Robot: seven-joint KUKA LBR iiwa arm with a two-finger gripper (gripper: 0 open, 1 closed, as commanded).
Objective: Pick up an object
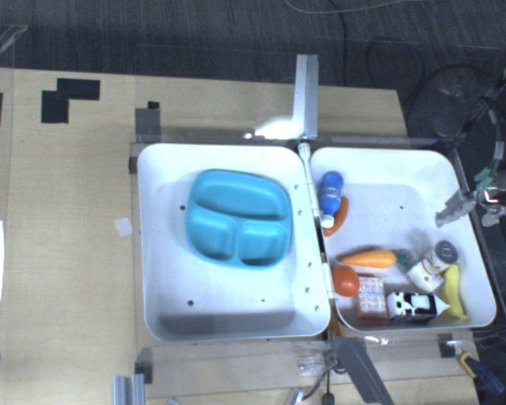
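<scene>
Banana [452, 292], crowded beside small jar [427, 269] and cow-patterned carton [411, 306] just below the jaws (state cannot be told): neighbours may be nudged, grasp missed.

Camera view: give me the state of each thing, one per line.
Blue tray: flat in left bin.
Blue bottle: lying against right bin divider.
Carrot: lying flat.
Banana: lying by the wall.
Claw: above the right bin's edge, holding nothing visible.
</scene>
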